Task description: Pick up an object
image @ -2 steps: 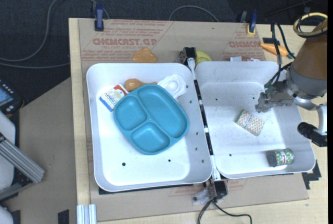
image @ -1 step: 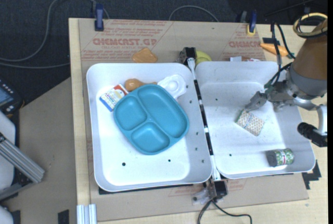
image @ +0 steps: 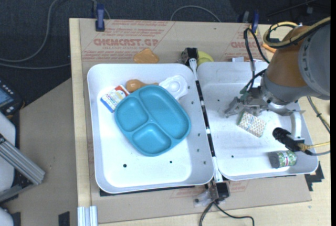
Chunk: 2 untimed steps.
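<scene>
My gripper (image: 242,109) is low in the right bin (image: 231,157), near the middle, and stands open with a grey finger (image: 231,110) splayed to the left. A small white packet with a red dotted pattern (image: 252,124) lies flat just in front of the gripper, touching or nearly touching it; I see nothing held between the fingers. A small can with a green label (image: 283,158) lies on its side near the bin's front right corner.
The left bin (image: 152,172) holds a blue divided plate (image: 151,119), a small white, red and blue box (image: 113,98), an orange ball (image: 135,84) and a white piece (image: 175,85). Behind the bins lie an orange thing (image: 146,55) and a yellow thing (image: 204,57).
</scene>
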{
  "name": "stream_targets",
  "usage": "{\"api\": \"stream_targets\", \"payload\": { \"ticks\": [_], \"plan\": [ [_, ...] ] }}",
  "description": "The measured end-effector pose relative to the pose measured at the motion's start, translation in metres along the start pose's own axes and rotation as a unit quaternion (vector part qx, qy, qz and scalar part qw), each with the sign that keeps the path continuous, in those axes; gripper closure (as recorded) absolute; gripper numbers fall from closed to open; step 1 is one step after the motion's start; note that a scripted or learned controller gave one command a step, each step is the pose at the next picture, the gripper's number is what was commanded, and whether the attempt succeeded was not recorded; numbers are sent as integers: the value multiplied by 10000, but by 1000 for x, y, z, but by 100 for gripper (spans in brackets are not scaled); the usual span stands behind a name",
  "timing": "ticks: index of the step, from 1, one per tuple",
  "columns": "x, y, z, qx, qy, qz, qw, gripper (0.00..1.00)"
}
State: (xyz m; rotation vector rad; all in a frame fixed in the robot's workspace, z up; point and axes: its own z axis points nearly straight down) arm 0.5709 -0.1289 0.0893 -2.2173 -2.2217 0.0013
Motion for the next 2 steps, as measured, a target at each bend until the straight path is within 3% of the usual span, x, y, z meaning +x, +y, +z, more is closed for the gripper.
{"api": "stream_targets", "payload": {
  "ticks": [1, 2],
  "plan": [
    [-16, -50, -3, 10, 2, 19, 10000, 0],
    [-15, -47, -14, -21, -10, 11, 10000, 100]
  ]
}}
